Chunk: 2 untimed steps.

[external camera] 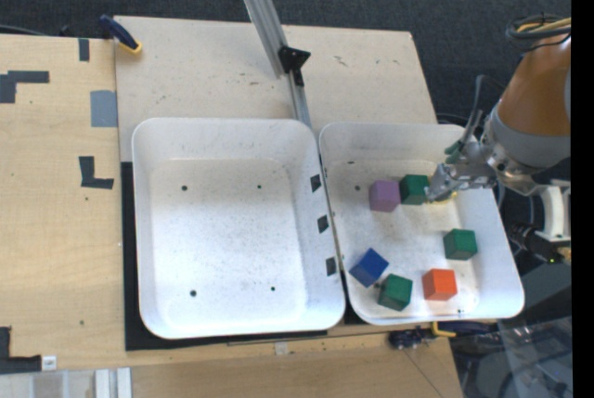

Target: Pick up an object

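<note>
Gripper [440, 187] low in right bin [419, 138], touching right side of green cube [414, 188]; finger state impossible to tell. Purple cube [384, 195] just left of green cube, touching. Likely grasp attempt; crowding by neighbour could block finger.

Single fixed camera, high above the bench [232, 62], looking down at a slant. Both white bins sit mid-frame: left bin [148, 229], right bin [506, 294]. Dark floor beyond the bench top; arm [538, 99] enters from right.
</note>
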Tool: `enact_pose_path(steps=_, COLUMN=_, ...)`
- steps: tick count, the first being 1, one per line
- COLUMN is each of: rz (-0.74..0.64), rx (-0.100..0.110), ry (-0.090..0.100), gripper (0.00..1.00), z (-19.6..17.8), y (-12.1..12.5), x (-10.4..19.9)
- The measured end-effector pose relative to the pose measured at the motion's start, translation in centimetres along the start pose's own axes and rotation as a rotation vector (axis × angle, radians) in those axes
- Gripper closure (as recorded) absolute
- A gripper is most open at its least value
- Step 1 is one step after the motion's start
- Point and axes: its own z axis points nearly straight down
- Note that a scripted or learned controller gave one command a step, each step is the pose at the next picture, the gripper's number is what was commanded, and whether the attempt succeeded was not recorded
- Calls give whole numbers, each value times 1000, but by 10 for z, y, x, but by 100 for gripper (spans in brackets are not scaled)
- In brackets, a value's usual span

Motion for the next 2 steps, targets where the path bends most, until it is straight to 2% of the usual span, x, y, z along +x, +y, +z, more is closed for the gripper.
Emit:
enact_pose_path(steps=1, rz=1, rx=0, ry=0, gripper=100, z=-46, y=-7, x=0)
enact_pose_path(steps=2, rz=-4, rx=4, ry=3, gripper=100, z=-50, y=15, x=47)
